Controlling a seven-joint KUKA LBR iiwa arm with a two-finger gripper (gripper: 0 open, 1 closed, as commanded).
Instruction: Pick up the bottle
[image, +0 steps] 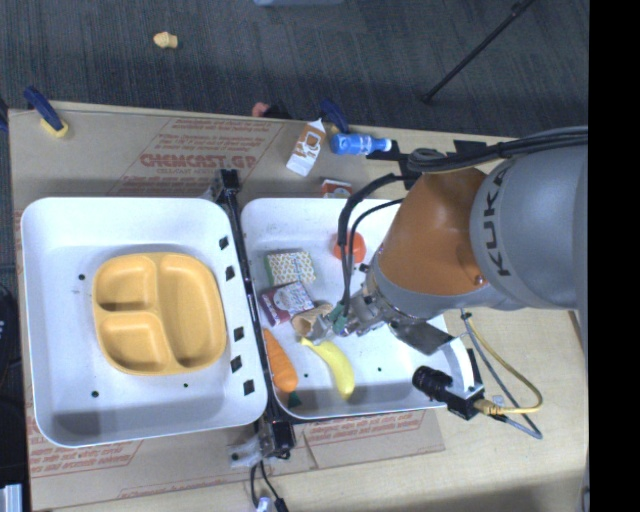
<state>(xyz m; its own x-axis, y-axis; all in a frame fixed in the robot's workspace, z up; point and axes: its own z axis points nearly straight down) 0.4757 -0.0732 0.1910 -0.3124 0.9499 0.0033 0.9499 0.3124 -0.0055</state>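
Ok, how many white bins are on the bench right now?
2. The left bin holds a yellow divided plate. The right bin holds a banana, a carrot and small packets, under the arm.

Arm (480, 240) hides right bin's (300, 405) far side; gripper (335, 322) fingers indistinct.

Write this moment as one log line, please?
task: pick up bottle | arm: over right bin | gripper: low, near banana and carrot | bottle: on bench outside bins | left bin: yellow tray

Blue bottle (358, 145), on its side, behind the bins
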